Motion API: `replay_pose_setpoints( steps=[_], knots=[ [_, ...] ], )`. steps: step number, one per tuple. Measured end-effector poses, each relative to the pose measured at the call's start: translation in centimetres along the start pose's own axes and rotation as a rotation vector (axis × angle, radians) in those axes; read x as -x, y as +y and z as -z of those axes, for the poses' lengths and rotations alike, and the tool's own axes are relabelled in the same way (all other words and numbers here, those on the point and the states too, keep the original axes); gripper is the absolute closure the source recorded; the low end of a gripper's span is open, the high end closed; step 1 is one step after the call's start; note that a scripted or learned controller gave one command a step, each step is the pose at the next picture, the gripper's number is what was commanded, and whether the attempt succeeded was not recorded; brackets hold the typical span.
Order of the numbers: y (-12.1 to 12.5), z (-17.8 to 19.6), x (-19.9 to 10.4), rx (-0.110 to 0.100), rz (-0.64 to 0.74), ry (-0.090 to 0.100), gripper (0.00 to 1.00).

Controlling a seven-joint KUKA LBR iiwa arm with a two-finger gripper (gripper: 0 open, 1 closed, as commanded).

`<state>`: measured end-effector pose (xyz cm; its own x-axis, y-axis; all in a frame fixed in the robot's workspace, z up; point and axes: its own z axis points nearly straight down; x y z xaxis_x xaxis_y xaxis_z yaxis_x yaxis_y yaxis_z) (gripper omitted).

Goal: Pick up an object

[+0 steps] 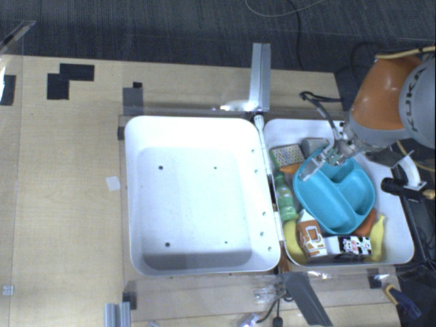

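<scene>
A blue divided dish [337,196] lies tilted on top of the clutter in the right bin [406,251]. My gripper [331,157] reaches in from the right and sits at the dish's upper left rim. Its fingers [338,150] are closed with the rim between them. The grey arm with its orange band [381,101] rises behind it at the right edge. The dish hides much of what lies under it.
Around the dish lie a green packet [286,157], a green bottle [286,201], a yellow banana [293,242], an orange and white box [311,240], a black and white item [354,246] and a grey block [313,145]. The left bin [143,182] adjoins.
</scene>
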<state>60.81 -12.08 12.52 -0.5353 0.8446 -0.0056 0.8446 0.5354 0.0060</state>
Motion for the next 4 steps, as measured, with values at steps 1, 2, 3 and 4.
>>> replay_pose_setpoints(
  steps=[1,2,3,4],
  knots=[
    [2.1,1.5,5.6,0.0,0.009,0.0,0.0],
    [2.6,0.1,6.9,0.014,0.02,-0.017,0.0],
    [3.0,2.0,7.2,0.027,0.023,-0.03,1.0],
    [2.8,1.5,7.0,0.018,0.023,-0.021,0.0]
  ],
)
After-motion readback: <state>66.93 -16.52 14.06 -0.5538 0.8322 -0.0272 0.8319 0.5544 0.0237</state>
